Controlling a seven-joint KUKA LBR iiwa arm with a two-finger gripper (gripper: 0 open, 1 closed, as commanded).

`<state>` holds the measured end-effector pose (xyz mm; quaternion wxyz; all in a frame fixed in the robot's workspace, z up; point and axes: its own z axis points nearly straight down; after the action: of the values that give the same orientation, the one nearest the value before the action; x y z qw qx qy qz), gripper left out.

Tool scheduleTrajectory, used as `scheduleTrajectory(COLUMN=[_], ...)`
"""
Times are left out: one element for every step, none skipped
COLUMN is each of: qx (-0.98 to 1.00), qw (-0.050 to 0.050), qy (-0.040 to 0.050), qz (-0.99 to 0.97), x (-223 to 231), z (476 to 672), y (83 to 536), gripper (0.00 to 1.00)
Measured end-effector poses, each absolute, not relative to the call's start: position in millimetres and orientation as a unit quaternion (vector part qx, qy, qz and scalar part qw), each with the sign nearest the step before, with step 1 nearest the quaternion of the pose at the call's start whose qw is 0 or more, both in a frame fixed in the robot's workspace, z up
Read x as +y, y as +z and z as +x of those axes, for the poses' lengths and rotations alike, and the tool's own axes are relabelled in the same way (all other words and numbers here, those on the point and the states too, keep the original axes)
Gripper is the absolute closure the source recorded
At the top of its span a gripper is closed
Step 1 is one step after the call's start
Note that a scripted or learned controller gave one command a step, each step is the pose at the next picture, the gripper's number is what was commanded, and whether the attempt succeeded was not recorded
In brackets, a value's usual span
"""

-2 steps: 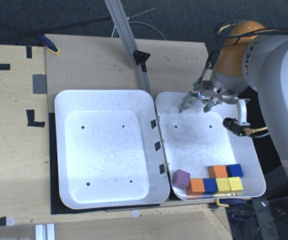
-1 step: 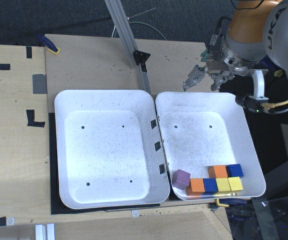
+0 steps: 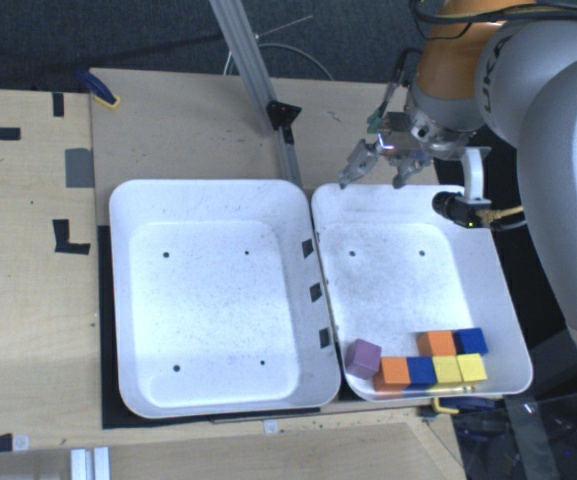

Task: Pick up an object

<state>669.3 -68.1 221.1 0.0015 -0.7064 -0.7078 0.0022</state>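
Gripper: the gripper (image 3: 376, 172) hangs at about one o'clock from the scene's middle, over the far rim of the right bin (image 3: 488, 268); its two fingers (image 3: 352, 176) are spread wide with nothing between them.
Arm: grey, with the orange band (image 3: 463, 28) above the wrist, coming in from three o'clock.
Blocks: seven in all, clustered in the right bin's near corner at about five o'clock — well apart from the gripper.
Count by colour: one purple block (image 3: 365, 356), two orange blocks (image 3: 435, 343), two blue blocks (image 3: 470, 340), two yellow blocks (image 3: 447, 370).
Arrangement: the purple one sits just beside the rest, at their nine o'clock; the other six touch in two rows.
Left bin: the left bin (image 3: 128, 268) lies edge to edge with the right one, at nine o'clock from it.
In the way: a slanted metal pole (image 3: 243, 38) rises at twelve o'clock, near the gripper — not touching it.
Surface: a pale wooden bench (image 3: 28, 298) with dark tape marks (image 3: 66, 238) at nine o'clock.
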Motion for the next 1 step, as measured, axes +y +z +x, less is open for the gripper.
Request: scheduleTrajectory(qx=[-0.707], qw=[0.000], qy=[0.0012], qz=[-0.707], x=[-69.1], z=[669.2], y=[225.4], gripper=[0.00])
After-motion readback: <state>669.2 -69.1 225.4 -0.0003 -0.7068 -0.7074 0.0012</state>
